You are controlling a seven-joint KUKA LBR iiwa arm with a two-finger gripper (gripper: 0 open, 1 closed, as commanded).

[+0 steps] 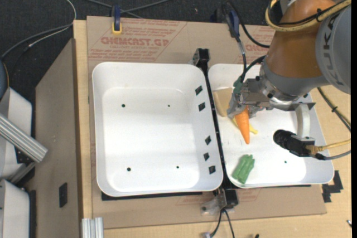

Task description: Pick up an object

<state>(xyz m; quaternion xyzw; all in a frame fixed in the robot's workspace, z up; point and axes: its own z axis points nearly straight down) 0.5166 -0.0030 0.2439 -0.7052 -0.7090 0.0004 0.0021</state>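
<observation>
My gripper (245, 111) sits clamped on the thick top of the orange tapered plastic carrot (243, 124), which hangs just below my fingertips over the right-hand shallow white bin (312, 175); that tapered, shallow hold may slip during lifting.

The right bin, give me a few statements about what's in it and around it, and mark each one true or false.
1. An orange carrot lies in the right bin. True.
2. A green object sits in the left bin. False: it lies in the right bin, near its front edge.
3. The gripper is over the right bin, at the carrot's top end. True.
4. A blue clamp holds the cardboard's back left edge. False: the clamp there is yellow.
</observation>
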